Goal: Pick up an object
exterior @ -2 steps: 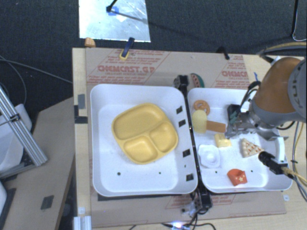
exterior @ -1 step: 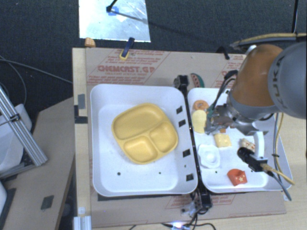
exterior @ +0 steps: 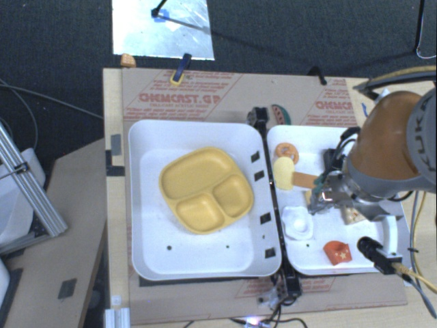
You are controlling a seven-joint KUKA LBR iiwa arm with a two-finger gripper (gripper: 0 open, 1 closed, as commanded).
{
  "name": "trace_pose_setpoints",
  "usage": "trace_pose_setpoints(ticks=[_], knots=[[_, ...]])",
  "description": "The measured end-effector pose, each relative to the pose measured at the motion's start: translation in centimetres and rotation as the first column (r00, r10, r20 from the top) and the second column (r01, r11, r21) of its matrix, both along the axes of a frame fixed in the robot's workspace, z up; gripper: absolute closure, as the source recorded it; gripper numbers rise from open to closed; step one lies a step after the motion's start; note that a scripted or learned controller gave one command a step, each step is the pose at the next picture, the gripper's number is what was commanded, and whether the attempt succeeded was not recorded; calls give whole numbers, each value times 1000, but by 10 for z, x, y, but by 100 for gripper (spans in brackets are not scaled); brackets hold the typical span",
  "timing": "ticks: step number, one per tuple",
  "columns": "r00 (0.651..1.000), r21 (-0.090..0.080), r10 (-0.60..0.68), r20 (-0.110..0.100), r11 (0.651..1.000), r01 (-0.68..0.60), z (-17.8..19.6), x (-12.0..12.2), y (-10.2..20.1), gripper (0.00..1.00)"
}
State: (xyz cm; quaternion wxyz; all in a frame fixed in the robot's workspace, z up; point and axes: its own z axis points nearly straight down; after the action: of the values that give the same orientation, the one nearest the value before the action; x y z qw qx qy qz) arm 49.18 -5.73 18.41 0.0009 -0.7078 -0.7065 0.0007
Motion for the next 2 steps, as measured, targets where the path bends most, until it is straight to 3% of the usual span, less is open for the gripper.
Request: trace_pose_setpoints(ticks=[1,2], knots=[[1000,3,13,3,1000,-13,0,-5,77,100],[1000,3,12,4,1000,-12,18,-5,131,100]])
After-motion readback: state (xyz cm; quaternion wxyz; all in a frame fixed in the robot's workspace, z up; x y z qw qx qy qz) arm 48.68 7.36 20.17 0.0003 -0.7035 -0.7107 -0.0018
